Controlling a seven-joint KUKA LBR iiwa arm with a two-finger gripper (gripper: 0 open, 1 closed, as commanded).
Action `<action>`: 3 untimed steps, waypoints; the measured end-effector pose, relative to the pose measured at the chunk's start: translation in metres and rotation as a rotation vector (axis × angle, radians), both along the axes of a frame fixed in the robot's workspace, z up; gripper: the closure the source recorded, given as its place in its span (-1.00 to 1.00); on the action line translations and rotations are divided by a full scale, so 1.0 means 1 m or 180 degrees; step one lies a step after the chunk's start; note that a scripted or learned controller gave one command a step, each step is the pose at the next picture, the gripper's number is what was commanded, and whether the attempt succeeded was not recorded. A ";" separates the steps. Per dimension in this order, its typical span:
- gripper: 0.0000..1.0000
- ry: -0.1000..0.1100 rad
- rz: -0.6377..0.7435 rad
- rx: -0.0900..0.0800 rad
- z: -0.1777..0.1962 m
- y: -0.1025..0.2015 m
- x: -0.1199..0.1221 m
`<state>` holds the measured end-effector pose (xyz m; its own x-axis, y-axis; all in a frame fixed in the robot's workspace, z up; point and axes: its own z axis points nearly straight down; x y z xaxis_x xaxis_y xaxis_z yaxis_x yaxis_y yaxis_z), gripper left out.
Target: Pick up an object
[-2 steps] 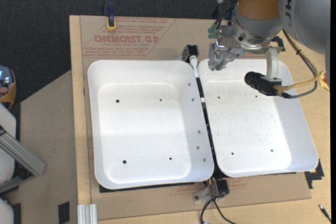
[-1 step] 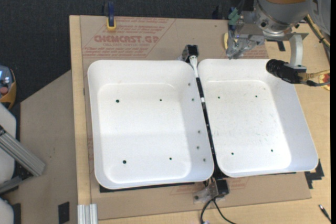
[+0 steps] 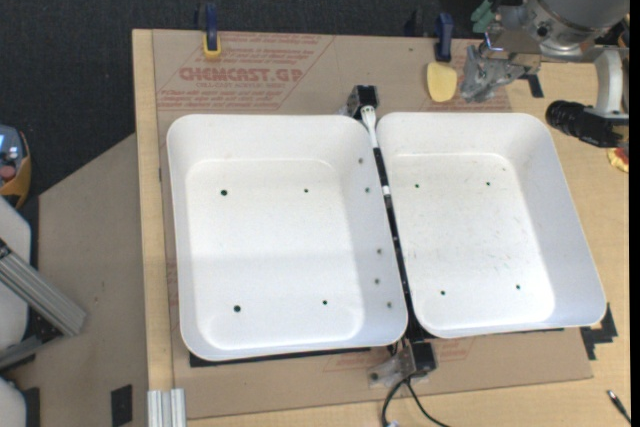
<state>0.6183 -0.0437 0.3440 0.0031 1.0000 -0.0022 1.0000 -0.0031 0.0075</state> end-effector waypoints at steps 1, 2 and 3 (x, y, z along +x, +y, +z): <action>1.00 0.0043 0.0019 0.0010 -0.066 0.027 0.027; 1.00 -0.0039 0.0038 0.0019 0.089 0.087 -0.009; 1.00 0.0065 0.0016 0.0006 -0.047 0.099 0.048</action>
